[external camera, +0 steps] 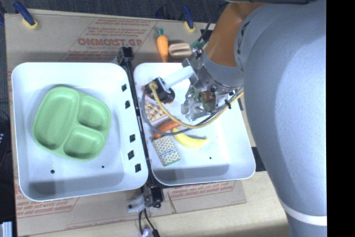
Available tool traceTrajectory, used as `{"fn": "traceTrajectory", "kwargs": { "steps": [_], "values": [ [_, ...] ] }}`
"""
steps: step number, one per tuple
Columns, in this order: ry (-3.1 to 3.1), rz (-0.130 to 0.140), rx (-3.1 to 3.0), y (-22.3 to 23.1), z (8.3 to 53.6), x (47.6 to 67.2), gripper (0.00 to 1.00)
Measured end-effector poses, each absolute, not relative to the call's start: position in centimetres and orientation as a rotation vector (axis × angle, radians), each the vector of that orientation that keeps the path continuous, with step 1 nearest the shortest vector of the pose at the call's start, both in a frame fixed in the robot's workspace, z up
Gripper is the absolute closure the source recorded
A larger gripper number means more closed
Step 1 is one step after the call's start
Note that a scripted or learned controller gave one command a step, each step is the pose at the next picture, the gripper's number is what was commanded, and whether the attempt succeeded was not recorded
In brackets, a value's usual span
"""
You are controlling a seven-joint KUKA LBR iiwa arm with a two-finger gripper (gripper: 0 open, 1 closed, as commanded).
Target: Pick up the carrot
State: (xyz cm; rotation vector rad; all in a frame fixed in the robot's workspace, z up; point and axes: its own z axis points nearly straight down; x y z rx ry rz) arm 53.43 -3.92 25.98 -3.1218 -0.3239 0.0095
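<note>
Behind right bin, on cardboard-covered worktop: carrot, outside both bins, green top toward far edge, tan cylinder just beside. Over right bin: jaws, low among clutter; opening impossible to tell, nothing seen held. Below jaws: banana, small orange-red item, patterned packet. Left bin: green divided plate.

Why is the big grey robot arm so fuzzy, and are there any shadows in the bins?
In the camera view, the grey arm sits closest to the lens, so it looks soft and huge. The green tray and the carrot on the cardboard look sharper. Soft grey shadows lie along the near walls of the left bin and right bin; no strong glare shows.
</note>
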Motion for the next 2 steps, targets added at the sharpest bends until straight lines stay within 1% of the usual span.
{"fn": "traceTrajectory", "kwargs": {
  "steps": [1,2],
  "values": [
    [-0.372,0.002,-3.119,-2.8,38.6,52.1,1.0],
    [-0.52,0.009,-3.095,-2.5,28.5,51.8,1.0]
  ]
}}
